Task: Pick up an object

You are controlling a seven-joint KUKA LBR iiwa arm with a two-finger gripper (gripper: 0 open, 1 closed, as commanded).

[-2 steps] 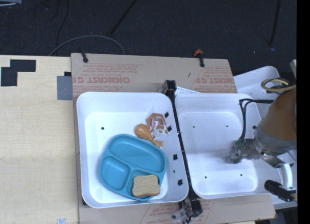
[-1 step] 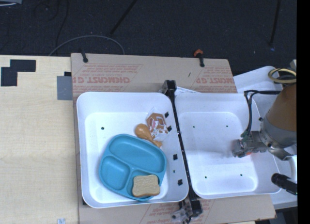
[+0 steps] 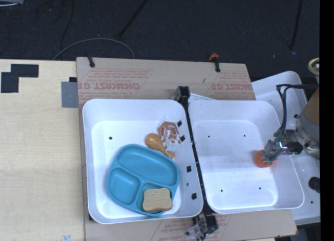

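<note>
A small orange-red object (image 3: 262, 160) lies at the right side of the right bin (image 3: 235, 193). My gripper (image 3: 271, 151) reaches in from the right and sits just above and to the right of it, touching or nearly touching its top; part of the object is hidden beneath the gripper. In the left bin (image 3: 96, 130) lies a blue divided plate (image 3: 135, 175) with a slice of toast (image 3: 157, 199) in its near compartment. A tan toy drumstick (image 3: 155, 143) and a clear packet with a brown print (image 3: 169, 132) rest by the plate's far edge.
A black divider (image 3: 192, 156) runs between the two bins. Cardboard (image 3: 156, 81) lies under them, with the wooden bench (image 3: 36, 156) to the left. Cables (image 3: 283, 109) hang by the arm at the right bin's far right corner.
</note>
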